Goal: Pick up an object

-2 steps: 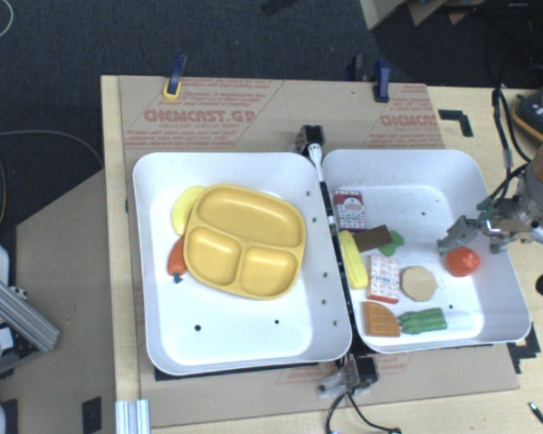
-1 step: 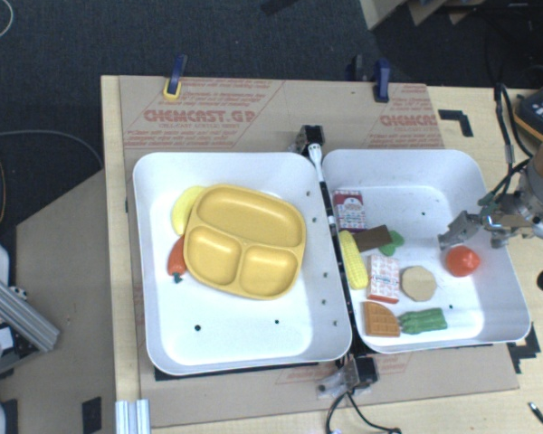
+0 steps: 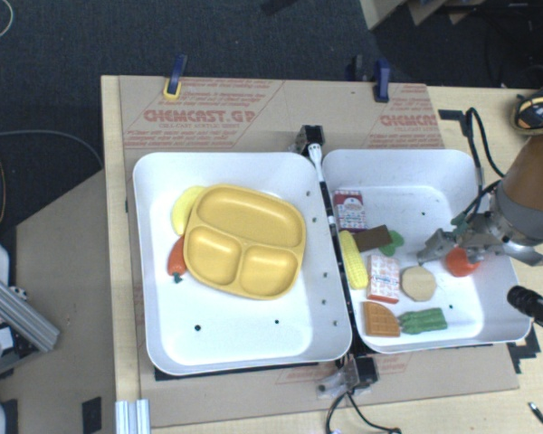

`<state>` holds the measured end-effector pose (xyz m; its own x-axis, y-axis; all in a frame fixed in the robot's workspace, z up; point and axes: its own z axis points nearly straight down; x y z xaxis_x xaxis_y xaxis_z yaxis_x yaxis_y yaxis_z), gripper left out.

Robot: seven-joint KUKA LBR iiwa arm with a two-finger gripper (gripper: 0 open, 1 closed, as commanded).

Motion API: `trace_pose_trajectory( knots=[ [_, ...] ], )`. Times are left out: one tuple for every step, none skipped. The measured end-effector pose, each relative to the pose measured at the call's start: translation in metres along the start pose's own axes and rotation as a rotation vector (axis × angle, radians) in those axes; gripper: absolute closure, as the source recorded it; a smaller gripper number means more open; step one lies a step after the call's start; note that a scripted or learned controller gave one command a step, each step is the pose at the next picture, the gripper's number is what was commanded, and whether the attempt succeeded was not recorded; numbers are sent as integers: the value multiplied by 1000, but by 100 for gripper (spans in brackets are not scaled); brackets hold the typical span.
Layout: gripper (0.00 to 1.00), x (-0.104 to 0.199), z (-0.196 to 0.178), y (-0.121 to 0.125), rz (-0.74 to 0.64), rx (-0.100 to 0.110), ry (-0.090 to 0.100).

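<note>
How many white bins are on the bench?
2. The left bin holds a yellow divided tray; the right bin beside it holds the small toy foods, with the gripper over it.

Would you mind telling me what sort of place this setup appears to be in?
Probably a robotics lab: two white bins of toy food clamped to a protected board, a robot end effector, loose cables on carpet.

A small red-orange toy tomato (image 3: 461,262) sits directly beneath the gripper (image 3: 452,245) in the right bin (image 3: 407,165), touching its fingertips; whether it is clasped cannot be told. A round tan cookie (image 3: 418,284) lies just left of and below the gripper, with a green toy vegetable (image 3: 422,321) farther below.
</note>
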<state>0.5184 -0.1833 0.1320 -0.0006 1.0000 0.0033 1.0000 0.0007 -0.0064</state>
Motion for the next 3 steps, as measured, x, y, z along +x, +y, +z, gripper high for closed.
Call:
trace_pose_trajectory(
  knots=[
    [0,1,18,6,-4,-22,-5],
    [100,0,11,4,-2,-18,-6],
    [100,2,-32,2,0,-11,-6]
  ],
)
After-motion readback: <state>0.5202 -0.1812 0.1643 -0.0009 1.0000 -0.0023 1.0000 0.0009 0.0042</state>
